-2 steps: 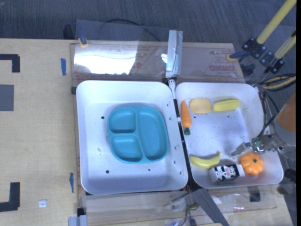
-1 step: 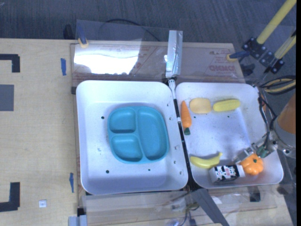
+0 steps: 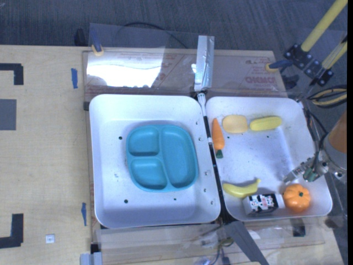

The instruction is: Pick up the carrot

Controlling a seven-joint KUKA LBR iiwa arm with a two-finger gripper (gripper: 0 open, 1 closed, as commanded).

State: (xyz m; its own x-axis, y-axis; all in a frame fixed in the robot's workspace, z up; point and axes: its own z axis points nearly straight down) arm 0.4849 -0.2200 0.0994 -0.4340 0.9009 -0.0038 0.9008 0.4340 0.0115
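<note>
1. Carrot [image 3: 218, 135] lies in the right bin [image 3: 276, 148], hard against that bin's left wall, its orange body pointing up-down in the view with the green stub at the lower end
2. Tool [image 3: 300, 173] sits near the right bin's right wall, at the end of the grey arm [image 3: 336, 153] entering from the right; it is well apart from the carrot, and I cannot tell whether it is released or clenched
3. Just below the tool rests a small orange pumpkin [image 3: 297, 197], near the bin's lower right corner
4. Beside the pumpkin, to its left, lies a black and white carton [image 3: 261, 203], touching or almost touching it
5. Above the carton's left end lies a yellow banana [image 3: 240, 188], curved
6. Along the bin's upper part sit 2 yellow items side by side: a rounded yellow piece [image 3: 235, 123] just right of the carrot's top, and a longer yellow piece [image 3: 265, 123] to its right
7. Left bin [image 3: 105, 148] holds a blue divided plate [image 3: 162, 157] with 3 compartments, lying near its middle
8. Both bins stand side by side on the bench [image 3: 38, 148], their inner walls touching
</note>
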